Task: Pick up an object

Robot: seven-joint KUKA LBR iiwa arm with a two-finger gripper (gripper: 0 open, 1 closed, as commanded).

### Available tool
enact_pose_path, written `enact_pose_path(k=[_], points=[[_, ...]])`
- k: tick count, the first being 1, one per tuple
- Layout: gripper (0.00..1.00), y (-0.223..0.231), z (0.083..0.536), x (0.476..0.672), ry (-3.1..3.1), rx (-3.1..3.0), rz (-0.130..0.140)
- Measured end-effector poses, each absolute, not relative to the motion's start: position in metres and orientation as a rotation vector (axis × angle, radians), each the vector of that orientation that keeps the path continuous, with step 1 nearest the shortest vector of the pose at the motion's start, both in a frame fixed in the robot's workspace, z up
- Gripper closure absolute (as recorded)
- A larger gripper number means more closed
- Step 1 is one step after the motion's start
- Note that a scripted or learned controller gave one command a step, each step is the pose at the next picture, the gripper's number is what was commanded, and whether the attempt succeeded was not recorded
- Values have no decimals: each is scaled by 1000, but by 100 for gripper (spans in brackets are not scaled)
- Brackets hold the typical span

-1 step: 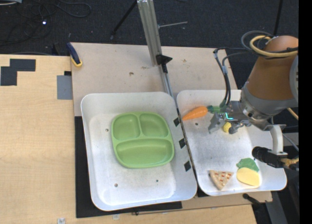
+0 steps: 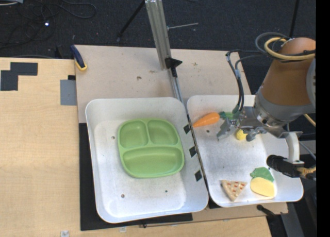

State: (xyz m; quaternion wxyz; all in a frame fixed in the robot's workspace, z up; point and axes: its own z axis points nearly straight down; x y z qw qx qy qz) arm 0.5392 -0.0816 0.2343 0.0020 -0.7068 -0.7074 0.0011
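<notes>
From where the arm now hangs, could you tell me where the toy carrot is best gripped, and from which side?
Grip the carrot across its thick orange middle, coming straight down from above. It lies flat in the right bin, long axis running roughly left-right, so the fingers should probably close across its narrow width. Its left tip lies close to the bin's wall, so avoid that end. The gripper hangs just to its right.

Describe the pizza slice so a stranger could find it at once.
Start with the right-hand white bin, the one the arm reaches into, not the bin holding the green divided plate. Go to its near edge, where two toys lie side by side. The pizza slice is the tan triangle with red spots, left of the yellow fruit with green leaves and well below the orange carrot.
</notes>
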Motion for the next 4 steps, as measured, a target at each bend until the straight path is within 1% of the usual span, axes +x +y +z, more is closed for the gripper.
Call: enact_pose_path(k=[1, 2, 3, 4], points=[[0, -90, 176, 534, -2215, -2217, 9], [0, -95, 130, 528, -2215, -2217, 8], [0, -94, 91, 530, -2219, -2219, -1], [100, -95, 104, 532, -2218, -2229, -11]])
